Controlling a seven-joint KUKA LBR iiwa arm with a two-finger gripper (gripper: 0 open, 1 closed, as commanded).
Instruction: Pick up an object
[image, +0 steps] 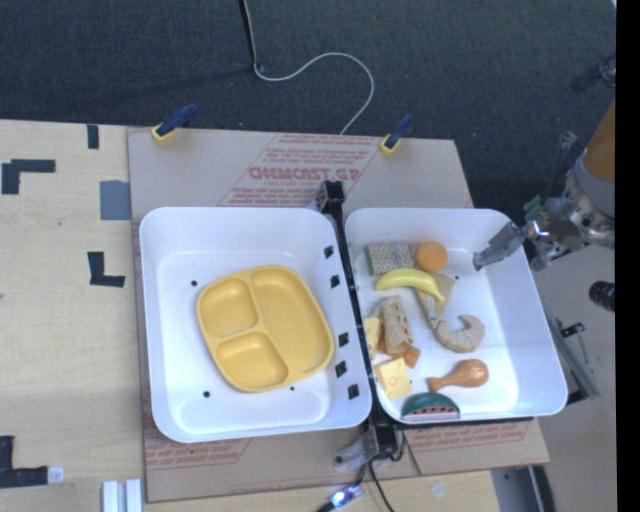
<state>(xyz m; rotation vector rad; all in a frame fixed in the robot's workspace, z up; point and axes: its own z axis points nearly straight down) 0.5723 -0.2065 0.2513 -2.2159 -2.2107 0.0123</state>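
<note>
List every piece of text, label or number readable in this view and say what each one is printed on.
"CHEMCAST GP": red print, seen upside down, on the brown cardboard sheet under the two white bins; the reading is uncertain.
Smaller red lines around it on the same sheet: too blurred to read.
Red print on the sheet's front strip below the right bin: too small to read.

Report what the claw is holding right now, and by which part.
Nothing is held. The claw sits over the upper right rim of the right bin, apart from the toy food; nothing shows between its fingers.
</note>
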